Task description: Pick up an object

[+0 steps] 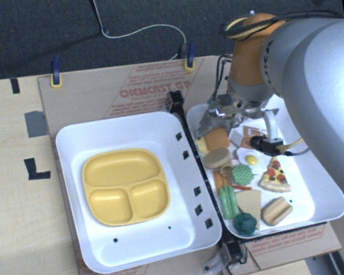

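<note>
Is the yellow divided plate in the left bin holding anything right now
Empty. All three compartments of the yellow plate show bare yellow; the toy food lies in the right bin.

Right bin [319, 197] crowded with toy food [245, 183]; left bin [75, 182] roomy

The grey arm [318, 76] reaches in from the right, its orange band [246, 56] above the wrist. The pincer [221, 119] points down over the right bin's [322, 196] far-left part.
</note>
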Robot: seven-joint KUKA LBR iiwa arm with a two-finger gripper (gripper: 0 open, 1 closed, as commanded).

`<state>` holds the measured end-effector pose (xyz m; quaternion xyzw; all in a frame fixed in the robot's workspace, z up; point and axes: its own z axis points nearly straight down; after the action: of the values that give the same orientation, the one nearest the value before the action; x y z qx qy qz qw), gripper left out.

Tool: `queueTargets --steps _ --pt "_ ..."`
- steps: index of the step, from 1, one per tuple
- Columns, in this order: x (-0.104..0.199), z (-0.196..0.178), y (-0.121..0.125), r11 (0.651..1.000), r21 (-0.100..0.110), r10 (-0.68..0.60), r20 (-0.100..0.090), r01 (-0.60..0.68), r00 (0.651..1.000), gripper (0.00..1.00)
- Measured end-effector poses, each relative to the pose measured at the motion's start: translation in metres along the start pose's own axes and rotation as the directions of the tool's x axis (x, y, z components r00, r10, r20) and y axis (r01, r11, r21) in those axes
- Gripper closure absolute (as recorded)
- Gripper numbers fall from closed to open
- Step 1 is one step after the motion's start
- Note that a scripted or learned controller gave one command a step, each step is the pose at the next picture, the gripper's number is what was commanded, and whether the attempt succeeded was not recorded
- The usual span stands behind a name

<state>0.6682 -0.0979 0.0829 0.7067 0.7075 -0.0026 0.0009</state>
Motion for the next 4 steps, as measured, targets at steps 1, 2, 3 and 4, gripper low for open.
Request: queueTargets --steps 1,2,3,4 --pt "-0.0072 0.0002 0.0004 1.0 -0.001 -0.001 -0.005 0.001 1.0 0.0" --pt "0.0009 -0.0001 -0.0001 1.0 0.0 0.001 0.002 -0.001 1.0 0.0" --pt "0.0004 0.0 -0.0002 1.0 0.001 0.001 0.001 -0.001 1.0 0.0" --pt "-0.008 0.0002 0.0005 1.0 -0.001 -0.002 -0.005 0.002 1.0 0.0"
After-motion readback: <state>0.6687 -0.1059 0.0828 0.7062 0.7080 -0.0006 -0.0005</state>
